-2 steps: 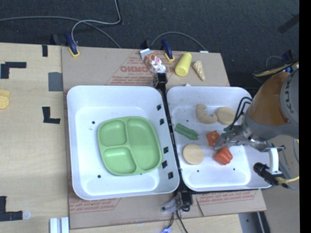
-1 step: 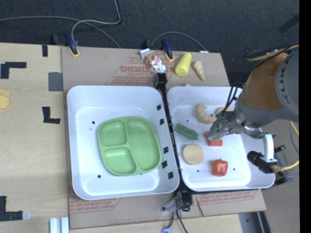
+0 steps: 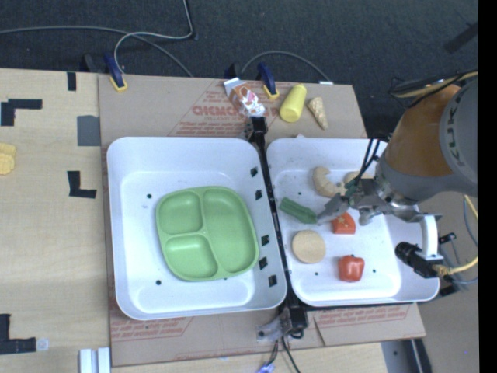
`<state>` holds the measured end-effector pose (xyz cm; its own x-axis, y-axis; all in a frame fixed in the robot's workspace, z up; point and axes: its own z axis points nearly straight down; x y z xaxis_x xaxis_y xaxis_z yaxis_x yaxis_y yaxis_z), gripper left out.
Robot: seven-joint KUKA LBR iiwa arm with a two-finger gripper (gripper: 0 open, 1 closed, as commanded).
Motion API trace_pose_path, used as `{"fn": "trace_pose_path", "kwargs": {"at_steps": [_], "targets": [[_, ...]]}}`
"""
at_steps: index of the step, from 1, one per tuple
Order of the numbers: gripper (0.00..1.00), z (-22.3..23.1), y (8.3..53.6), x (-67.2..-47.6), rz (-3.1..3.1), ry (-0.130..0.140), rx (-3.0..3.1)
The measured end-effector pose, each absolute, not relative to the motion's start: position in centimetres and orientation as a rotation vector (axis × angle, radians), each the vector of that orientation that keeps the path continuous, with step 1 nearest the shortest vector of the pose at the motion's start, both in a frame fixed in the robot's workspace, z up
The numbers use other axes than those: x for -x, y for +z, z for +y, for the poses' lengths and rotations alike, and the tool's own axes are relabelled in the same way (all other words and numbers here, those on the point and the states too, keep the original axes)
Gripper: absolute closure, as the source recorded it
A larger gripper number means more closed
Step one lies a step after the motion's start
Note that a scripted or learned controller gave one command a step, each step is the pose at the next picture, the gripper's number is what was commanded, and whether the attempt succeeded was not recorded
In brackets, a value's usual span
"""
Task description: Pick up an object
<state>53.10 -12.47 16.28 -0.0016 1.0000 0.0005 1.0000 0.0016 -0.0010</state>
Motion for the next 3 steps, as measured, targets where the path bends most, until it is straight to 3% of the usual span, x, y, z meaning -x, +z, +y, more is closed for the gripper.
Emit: {"fn": "trace_pose_path", "kwargs": {"at_steps": [1,2,3], "targets": [[0.0,-13.6,9.0,-58.5,-2.229,-0.011,2.225],[0.0,-12.1,8.9,-64.9,-2.23,-0.011,2.225],[0.0,-18.6,9.0,-59.0,-2.228,-0.007,2.227]]}}
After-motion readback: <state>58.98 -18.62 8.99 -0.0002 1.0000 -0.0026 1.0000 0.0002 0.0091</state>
